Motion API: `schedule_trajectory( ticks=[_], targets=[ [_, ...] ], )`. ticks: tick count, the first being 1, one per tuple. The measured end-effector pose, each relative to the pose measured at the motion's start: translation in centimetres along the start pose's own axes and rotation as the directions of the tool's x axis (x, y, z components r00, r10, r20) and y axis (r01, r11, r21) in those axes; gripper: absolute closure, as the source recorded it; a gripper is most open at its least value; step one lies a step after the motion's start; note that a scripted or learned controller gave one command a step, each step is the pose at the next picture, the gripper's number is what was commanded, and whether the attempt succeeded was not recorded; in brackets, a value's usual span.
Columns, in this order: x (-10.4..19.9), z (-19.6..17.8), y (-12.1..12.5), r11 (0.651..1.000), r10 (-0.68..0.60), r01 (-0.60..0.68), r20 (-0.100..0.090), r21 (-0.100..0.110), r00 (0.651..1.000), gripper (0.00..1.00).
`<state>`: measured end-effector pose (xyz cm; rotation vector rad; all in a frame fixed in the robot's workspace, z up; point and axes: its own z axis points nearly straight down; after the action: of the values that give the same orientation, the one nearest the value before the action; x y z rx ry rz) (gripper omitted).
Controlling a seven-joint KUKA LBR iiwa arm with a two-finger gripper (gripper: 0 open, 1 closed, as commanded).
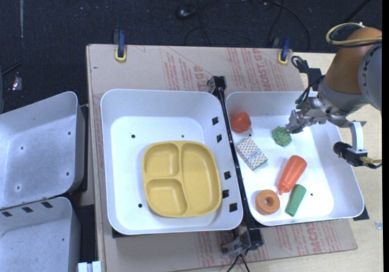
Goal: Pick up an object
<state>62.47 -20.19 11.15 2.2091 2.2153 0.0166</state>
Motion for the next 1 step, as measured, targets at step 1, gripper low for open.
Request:
schedule_trajectory(
  ticks=[1],
  targets=[
    [0.40, -4.74, 0.98, 1.000, -0.001, 0.001, 0.000, 0.011, 1.000, 1.00]
  ],
)
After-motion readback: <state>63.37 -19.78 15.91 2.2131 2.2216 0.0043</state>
